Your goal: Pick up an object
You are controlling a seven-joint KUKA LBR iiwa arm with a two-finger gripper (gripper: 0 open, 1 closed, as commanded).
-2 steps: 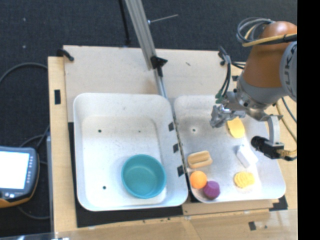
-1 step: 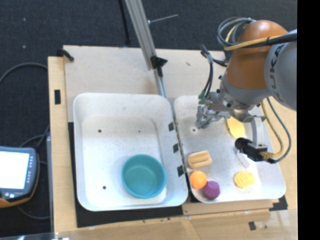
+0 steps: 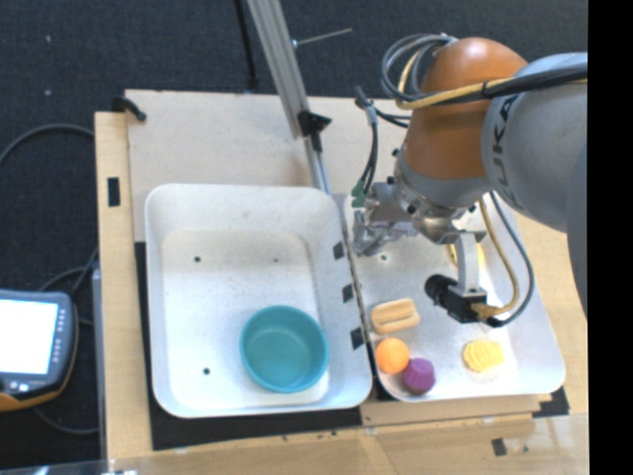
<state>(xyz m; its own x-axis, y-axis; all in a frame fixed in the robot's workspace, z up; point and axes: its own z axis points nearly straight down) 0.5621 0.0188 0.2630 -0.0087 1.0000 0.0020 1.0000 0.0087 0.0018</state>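
Nearest the camera, at the right bin's point(image 3: 534, 364) front edge: one purple ball point(image 3: 419, 374), touching one orange ball point(image 3: 392, 354) on its left and slightly behind. Behind the orange ball lies one tan bun-shaped piece point(image 3: 395, 315), close to the bin's left wall. To the right of the balls, apart from them, lies one yellow ridged piece point(image 3: 482, 354). That makes four small items in the right bin, all loose on the floor, none lifted.

Left bin point(image 3: 178, 265): one teal bowl point(image 3: 284, 347), upright, near the front right corner.

One arm point(image 3: 475, 107) enters from the right, its orange band over the back of the right bin, wrist pointing down. Gripper point(image 3: 374, 228) hangs over the back left part of the right bin, close to the wall shared by the bins, well behind the bun-shaped piece. Finger spread cannot be told; nothing is visible between them. One black fitting point(image 3: 450, 298) with a yellow cable sits below the wrist, between the bun-shaped piece and the yellow piece.
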